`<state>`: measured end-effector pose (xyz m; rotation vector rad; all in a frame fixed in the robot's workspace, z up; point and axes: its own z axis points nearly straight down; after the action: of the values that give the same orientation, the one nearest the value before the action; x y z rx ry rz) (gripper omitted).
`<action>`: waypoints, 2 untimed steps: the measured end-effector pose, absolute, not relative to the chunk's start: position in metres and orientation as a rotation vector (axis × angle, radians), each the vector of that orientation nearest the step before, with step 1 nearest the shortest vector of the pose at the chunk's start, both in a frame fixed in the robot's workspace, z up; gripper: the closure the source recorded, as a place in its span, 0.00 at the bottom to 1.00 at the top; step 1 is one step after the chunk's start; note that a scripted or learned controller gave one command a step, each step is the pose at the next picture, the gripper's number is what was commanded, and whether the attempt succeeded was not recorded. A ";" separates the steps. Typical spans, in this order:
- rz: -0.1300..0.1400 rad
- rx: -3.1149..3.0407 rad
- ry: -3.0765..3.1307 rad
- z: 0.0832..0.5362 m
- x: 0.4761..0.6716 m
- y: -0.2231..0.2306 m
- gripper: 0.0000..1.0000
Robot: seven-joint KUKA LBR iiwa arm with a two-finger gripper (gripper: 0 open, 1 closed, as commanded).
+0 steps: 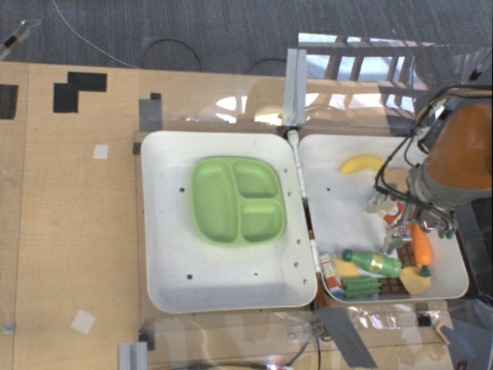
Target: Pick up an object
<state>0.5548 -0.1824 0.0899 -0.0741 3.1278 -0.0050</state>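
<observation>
Carrot (421, 248), orange and tapered, lies in the right bin (331, 206) just under the gripper (402, 233), its long axis nearly upright in the view; whether the fingers are open cannot be told. Below it crowd a green bottle (375, 264) and other items; a banana (360, 163) lies apart, with bare floor between.

Two white bins (223, 149); one green divided plate (237, 201); one banana (361, 163), one carrot (421, 247), one green bottle (375, 263).
</observation>
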 end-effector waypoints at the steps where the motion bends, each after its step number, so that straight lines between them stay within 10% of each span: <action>1: -0.006 -0.008 3.126 0.090 0.518 -0.207 0.00; 2: -0.014 -0.019 3.108 0.105 0.524 -0.206 1.00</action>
<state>0.5238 -0.2063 0.1048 -0.0190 3.1075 -0.0144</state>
